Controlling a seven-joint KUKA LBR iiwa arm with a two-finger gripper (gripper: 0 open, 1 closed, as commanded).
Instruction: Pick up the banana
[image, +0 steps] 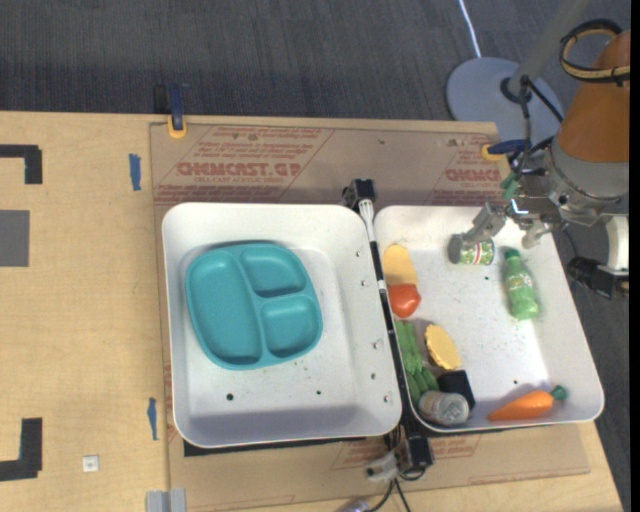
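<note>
Hovering at the right bin's (575, 330) far edge, my pincer (500, 222) pinches a small silver can (471, 248), not my target. The short yellow banana (398, 263) lies by the divider; I'd release, swing left, then descend straight over it.

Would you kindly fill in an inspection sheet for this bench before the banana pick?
Surface: two white bins side by side; left bin, right bin.
Job's things: banana, yellow, by the right bin's left wall, apart from the gripper.
Clutter: teal divided plate in left bin; red item, green bottle, carrot, can in right bin.
Grippers: gripper over the right bin's far side, near a small can.
Cables: black cable on the arm.
Surroundings: cardboard sheet under the bins.
</note>
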